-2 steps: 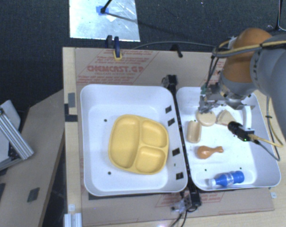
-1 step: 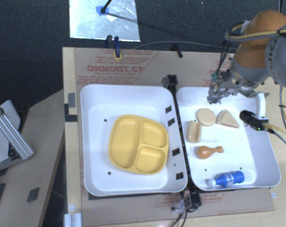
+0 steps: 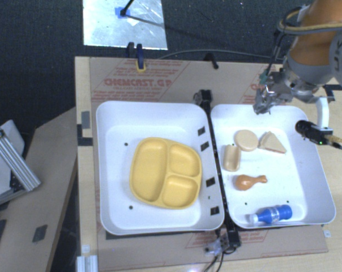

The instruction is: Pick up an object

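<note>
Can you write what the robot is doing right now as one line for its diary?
hand: above right bin's far edge | holding: nothing seen | right bin: five items | left bin: yellow divided plate

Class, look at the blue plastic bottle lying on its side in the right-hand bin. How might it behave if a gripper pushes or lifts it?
The blue plastic bottle lies on its side, so a push would probably roll it. Its rounded, smooth-looking body may slip between fingers. It looks small, so likely light.
</note>
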Action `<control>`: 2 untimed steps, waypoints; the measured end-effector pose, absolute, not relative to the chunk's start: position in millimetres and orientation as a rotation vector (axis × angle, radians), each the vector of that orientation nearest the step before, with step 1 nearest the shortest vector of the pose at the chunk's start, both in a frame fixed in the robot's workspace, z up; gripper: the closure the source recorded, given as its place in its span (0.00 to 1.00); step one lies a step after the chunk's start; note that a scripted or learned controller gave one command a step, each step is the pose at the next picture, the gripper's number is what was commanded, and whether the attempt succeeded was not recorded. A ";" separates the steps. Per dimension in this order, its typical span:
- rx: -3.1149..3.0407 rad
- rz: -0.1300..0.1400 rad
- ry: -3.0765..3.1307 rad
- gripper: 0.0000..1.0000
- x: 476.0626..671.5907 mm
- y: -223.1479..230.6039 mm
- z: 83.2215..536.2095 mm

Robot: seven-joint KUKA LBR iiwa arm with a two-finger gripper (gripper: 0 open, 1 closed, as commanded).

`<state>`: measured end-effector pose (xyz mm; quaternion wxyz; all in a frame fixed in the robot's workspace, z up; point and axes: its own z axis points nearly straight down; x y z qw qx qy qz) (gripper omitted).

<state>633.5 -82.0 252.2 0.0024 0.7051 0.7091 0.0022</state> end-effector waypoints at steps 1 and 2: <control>2.214 0.003 2.226 1.00 634.4 -81.9 259.7; 2.212 0.003 2.232 1.00 640.4 -33.0 246.1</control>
